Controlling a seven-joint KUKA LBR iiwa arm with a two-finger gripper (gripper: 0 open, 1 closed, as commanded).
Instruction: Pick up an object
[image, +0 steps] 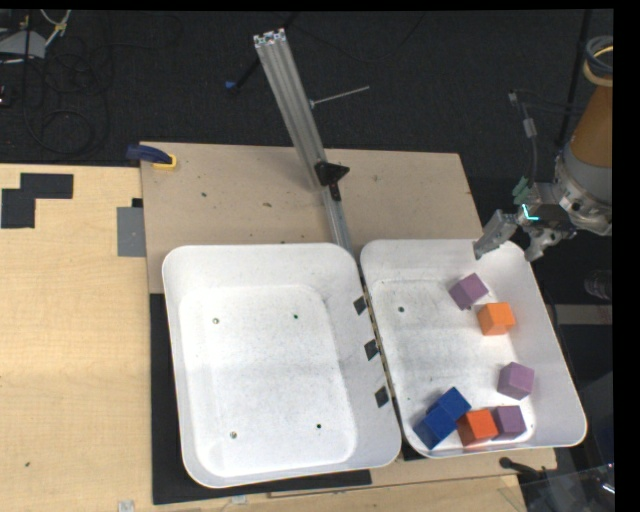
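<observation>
My gripper (514, 240) hangs over the far right corner of the right bin (420, 330), its two fingers spread open with nothing between them. Just below it lies a purple block (468, 291), and beside that an orange block (496, 318). Further toward the front sits another purple block (516, 380). In the front right corner a blue block (442, 417), an orange block (479, 426) and a purple block (510, 421) lie close together.
The left bin (200, 300) lies beside the right one, joined by black clips (369, 349). A slanted aluminium post (300, 130) rises behind the bins. The wooden bench (60, 330) extends to the left.
</observation>
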